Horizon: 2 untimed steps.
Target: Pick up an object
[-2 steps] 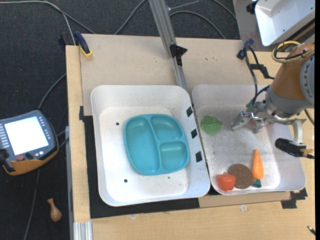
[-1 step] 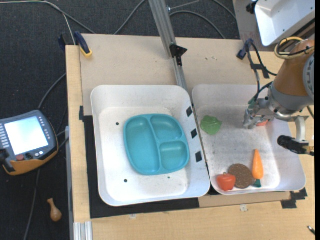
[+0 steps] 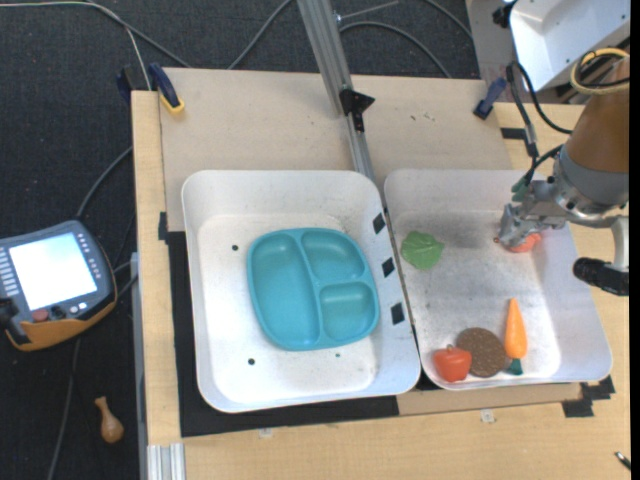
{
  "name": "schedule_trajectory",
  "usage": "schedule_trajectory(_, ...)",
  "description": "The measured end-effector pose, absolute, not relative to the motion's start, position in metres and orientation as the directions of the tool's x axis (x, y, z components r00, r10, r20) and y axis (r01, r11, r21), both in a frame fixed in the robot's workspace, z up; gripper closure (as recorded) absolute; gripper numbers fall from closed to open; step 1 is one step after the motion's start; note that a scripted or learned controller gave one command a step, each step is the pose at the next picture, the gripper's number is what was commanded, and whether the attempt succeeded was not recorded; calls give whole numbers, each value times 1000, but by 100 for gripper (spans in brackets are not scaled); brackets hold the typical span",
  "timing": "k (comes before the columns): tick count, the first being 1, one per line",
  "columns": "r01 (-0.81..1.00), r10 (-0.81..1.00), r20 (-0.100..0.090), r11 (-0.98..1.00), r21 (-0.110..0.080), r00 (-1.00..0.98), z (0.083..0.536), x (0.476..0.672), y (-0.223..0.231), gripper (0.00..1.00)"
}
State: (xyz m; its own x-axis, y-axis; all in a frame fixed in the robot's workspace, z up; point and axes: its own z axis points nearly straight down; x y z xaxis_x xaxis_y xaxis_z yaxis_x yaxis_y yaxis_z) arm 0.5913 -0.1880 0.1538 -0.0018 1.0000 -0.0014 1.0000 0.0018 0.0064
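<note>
— What's on the desk [image 3: 260, 108]?
— Two shallow white bins. The left bin [image 3: 215, 368] holds a smooth teal divided plate [image 3: 312, 288].
— And the right bin [image 3: 590, 353]?
— A green leafy piece [image 3: 422, 251], a round brown disc [image 3: 483, 351], an orange carrot [image 3: 515, 330], a red tomato-like piece [image 3: 452, 364].
— The jaws?
— The gripper [image 3: 518, 234] sits low over a small red object [image 3: 524, 242]; whether it grips it, I cannot tell.

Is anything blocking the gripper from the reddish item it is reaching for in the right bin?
Nothing visible does. The gripper is down directly over the small reddish object near the right bin's upper right. The green piece lies well to the side, and the carrot sits farther down.
</note>
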Motion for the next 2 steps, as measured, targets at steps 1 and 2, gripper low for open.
schedule_trajectory(1, 1000, 1000, -2, 2, 8, -2, 208, 593, -188, 100)
schedule_trajectory(2, 1000, 1000, 3, 6, 1, -6, 222, 589, -133, 100)
